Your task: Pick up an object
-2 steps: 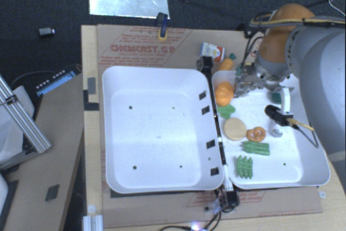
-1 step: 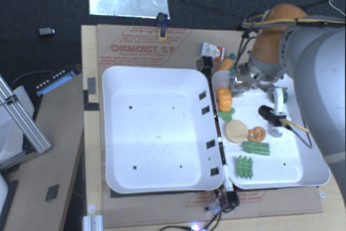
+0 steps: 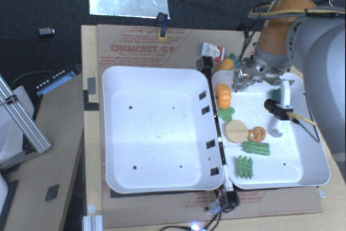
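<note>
My gripper point(image 3: 241, 82) hangs low over the far end of the right bin point(image 3: 308, 170), with the grey arm coming in from the right. Just left of it and in front lies an orange pumpkin-shaped toy point(image 3: 223, 96), with a green leafy piece point(image 3: 226, 113) below that. Toward the near side of the bin lie a tan disc point(image 3: 236, 131), a small pretzel point(image 3: 257, 133), a dark green pod point(image 3: 256, 149) and a ridged green piece point(image 3: 245, 166). Nothing shows between the gripper's tips.
The left bin point(image 3: 157, 132) sits beside the right one, joined by a black-clipped divider point(image 3: 214, 116). An orange item point(image 3: 226, 64) and a white-red packet point(image 3: 212, 51) lie at the far rim. Cardboard point(image 3: 140, 46) underlies both bins.
</note>
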Robot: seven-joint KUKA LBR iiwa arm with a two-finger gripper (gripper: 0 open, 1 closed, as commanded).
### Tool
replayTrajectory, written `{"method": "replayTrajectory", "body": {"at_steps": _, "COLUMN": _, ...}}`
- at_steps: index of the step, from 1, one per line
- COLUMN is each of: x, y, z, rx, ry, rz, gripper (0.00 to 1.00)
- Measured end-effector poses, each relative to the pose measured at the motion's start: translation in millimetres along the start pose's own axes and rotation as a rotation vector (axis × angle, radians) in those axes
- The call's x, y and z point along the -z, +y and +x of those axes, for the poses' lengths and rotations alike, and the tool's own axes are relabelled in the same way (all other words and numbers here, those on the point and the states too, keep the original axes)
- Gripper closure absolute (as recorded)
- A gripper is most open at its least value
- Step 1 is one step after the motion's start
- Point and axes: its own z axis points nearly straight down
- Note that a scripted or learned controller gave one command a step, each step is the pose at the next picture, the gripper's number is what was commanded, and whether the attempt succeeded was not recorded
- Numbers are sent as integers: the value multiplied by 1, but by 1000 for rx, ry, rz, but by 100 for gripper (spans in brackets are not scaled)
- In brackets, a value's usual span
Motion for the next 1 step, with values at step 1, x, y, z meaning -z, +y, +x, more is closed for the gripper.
{"method": "replayTrajectory", "body": {"at_steps": 1, "x": 217, "y": -15, "z": -66, "rx": -7, "ry": -7, "rz": -16, "gripper": 100}}
